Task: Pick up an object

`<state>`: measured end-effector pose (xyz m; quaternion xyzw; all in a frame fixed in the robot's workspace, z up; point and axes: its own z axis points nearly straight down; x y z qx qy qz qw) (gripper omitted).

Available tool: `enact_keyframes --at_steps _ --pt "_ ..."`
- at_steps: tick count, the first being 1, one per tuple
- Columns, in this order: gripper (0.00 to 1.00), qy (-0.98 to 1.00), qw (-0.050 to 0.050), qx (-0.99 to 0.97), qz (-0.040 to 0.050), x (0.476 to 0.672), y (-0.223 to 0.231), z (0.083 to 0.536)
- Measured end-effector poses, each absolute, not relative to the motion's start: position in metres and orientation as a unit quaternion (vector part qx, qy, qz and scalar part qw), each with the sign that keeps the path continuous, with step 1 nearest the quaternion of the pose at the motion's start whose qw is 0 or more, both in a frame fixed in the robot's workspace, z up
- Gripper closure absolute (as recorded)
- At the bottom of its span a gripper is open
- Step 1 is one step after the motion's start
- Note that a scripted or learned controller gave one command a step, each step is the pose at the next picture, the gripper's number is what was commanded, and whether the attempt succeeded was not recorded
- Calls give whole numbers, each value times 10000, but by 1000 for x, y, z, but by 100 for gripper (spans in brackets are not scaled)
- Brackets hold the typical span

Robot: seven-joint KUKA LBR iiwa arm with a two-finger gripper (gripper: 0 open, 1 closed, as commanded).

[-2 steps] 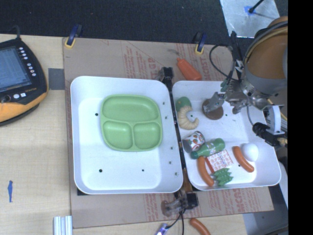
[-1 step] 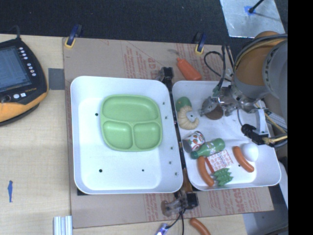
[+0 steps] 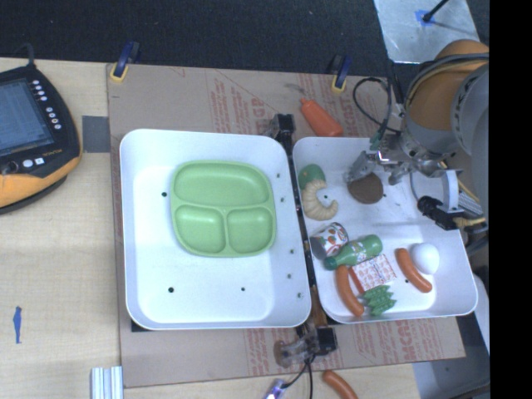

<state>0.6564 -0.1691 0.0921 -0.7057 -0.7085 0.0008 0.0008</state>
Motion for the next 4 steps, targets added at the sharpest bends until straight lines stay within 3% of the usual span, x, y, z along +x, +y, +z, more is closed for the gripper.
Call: enact_keyframes --at_steps 1,2,3,4 --pt "100 -7097 -1 -7045 0 658 -169 104" --pt "0 -7099 1 -7043 1 658 -169 104" --pt "0 -7079 -9 -7063 1 656 -197 92" --pt "100 -7090 -46 -7052 -19 658 -197 105"
